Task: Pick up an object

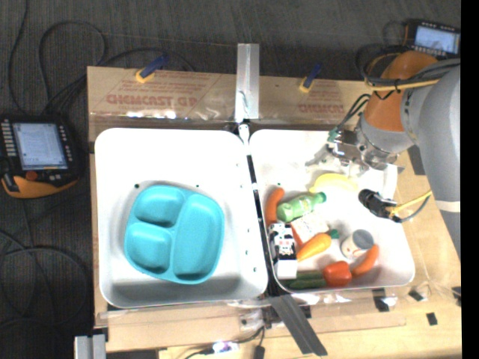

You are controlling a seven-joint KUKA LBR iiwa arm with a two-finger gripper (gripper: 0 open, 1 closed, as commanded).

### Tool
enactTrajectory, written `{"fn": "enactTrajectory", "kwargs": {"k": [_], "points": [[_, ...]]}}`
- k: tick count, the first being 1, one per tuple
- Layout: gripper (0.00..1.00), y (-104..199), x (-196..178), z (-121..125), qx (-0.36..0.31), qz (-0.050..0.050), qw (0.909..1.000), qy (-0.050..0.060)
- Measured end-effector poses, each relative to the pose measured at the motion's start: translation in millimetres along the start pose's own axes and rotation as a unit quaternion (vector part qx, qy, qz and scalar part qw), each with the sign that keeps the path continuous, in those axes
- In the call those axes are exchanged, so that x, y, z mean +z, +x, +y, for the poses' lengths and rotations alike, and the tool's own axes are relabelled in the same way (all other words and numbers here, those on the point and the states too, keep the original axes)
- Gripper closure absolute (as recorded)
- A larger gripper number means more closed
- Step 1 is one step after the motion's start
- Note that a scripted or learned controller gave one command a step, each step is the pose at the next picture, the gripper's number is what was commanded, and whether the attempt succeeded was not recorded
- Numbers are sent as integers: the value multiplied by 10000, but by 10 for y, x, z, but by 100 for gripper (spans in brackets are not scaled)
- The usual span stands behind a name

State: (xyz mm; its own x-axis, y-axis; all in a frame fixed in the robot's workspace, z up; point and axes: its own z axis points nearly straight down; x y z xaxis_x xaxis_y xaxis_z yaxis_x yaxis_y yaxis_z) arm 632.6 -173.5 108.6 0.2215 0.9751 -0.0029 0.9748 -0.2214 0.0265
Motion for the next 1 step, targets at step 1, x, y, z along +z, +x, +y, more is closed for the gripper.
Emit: {"fn": "enactTrajectory", "kwargs": {"k": [1], "points": [[0,-62,62,-128,-449,-22,9990,-73]]}}
